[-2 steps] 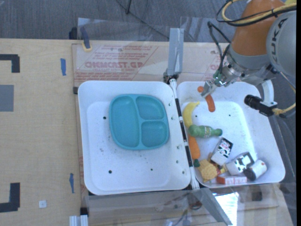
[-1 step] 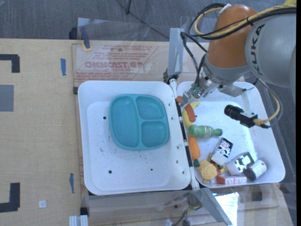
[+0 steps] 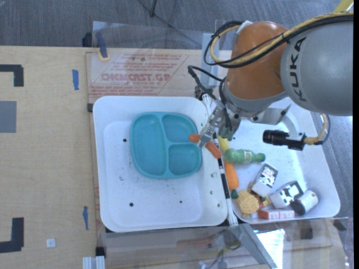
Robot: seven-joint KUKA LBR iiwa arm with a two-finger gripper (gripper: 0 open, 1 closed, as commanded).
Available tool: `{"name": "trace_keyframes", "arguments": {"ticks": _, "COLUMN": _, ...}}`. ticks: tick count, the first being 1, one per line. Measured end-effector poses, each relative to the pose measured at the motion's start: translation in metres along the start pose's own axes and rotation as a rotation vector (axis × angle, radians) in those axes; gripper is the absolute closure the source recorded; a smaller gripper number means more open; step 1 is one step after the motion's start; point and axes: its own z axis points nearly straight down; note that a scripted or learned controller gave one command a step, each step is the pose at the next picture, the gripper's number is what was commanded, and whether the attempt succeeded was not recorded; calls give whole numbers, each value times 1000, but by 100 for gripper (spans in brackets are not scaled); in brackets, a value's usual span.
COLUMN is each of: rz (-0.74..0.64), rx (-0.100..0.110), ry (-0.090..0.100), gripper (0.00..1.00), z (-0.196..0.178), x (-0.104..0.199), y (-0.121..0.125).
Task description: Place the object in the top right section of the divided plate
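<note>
The blue divided plate (image 3: 162, 144) lies in the left bin (image 3: 112, 206), with one long section on its left and two smaller ones on its right. My gripper (image 3: 207, 136) hangs at the plate's right rim, beside the top right section (image 3: 178, 129). A small orange carrot-like object (image 3: 211, 147) shows on both sides of the fingertips, between the plate's rim and the wall shared by the two bins. The gripper is shut on it. The orange-banded wrist hides the upper part of the fingers.
The right bin (image 3: 325, 200) holds a green bottle-shaped toy (image 3: 244, 157), a yellow piece (image 3: 223, 144), an orange carrot (image 3: 231, 175), a yellow corn-like toy (image 3: 248, 202), two black-and-white cartons (image 3: 265, 177) and a pink bar (image 3: 277, 213). A black cylinder (image 3: 283, 138) sticks out from the wrist.
</note>
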Motion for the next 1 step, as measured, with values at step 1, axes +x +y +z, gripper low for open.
{"name": "trace_keyframes", "arguments": {"ticks": 1, "rz": 1, "rx": 0, "ry": 0, "gripper": 0, "z": 0, "x": -1, "y": -1}}
